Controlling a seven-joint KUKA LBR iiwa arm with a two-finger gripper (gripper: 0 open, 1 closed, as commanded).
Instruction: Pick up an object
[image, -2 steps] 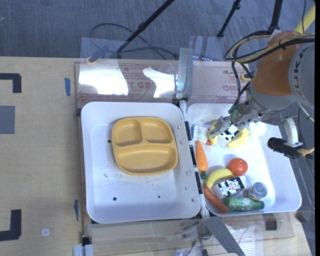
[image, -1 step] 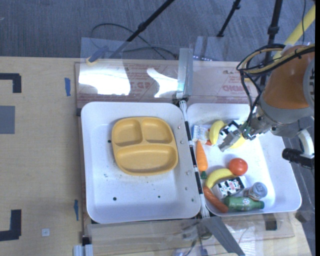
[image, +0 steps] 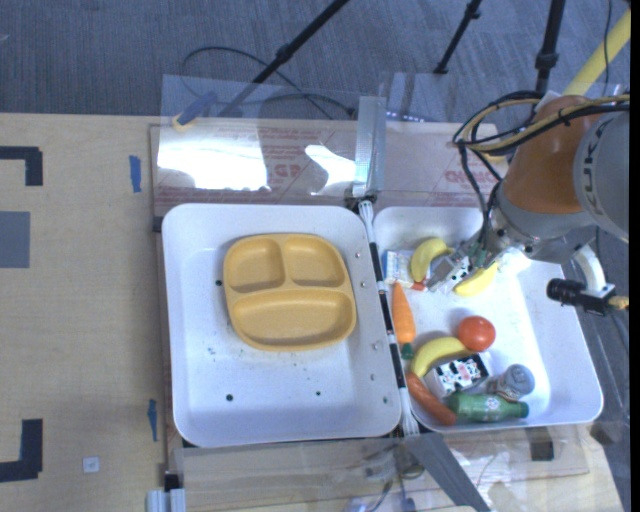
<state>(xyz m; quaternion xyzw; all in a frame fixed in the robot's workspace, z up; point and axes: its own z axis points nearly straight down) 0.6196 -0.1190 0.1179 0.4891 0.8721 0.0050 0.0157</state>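
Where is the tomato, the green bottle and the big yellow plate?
Round red tomato (image: 477, 331), camera view, middle of its top.
Green plastic bottle (image: 487, 407), camera view, middle of its body.
Yellow divided plastic plate (image: 289, 290), camera view, ridge between its compartments.

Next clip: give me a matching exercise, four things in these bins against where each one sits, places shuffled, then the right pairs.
Things:
1. plate
2. tomato
3. green bottle
4. carrot

Places:
A. right bin's near edge
B. left bin
C. against the divider between the bins
D. middle of the right bin

Pairs: 1-B, 2-D, 3-A, 4-C
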